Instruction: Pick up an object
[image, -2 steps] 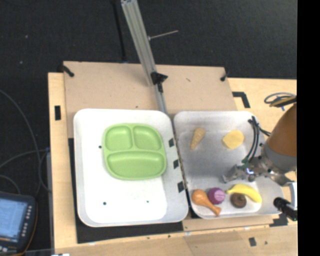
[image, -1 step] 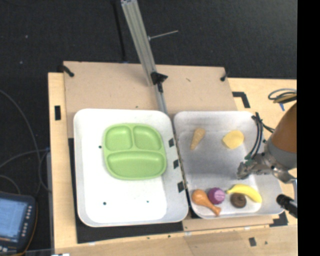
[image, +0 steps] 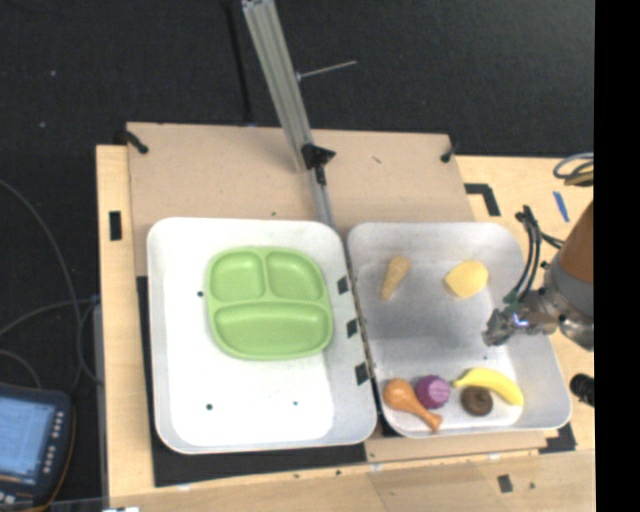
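Observation:
The right bin (image: 430, 330) holds several toy foods. A tan cone-shaped piece (image: 394, 276) lies at its upper left and a yellow lumpy piece (image: 467, 279) at its upper right. Along the front edge sit an orange drumstick-like piece (image: 410, 400), a purple piece (image: 433, 390), a brown round piece (image: 478, 401) and a yellow banana (image: 490, 382). My gripper (image: 503, 329) hangs at the bin's right side, above the banana and below the yellow lump, with nothing seen between its fingers.
The left bin (image: 180, 400) carries a green divided plate (image: 269, 303). A metal pole (image: 285, 90) slants up from between the bins. Cables (image: 527, 250) trail along the arm at the right edge.

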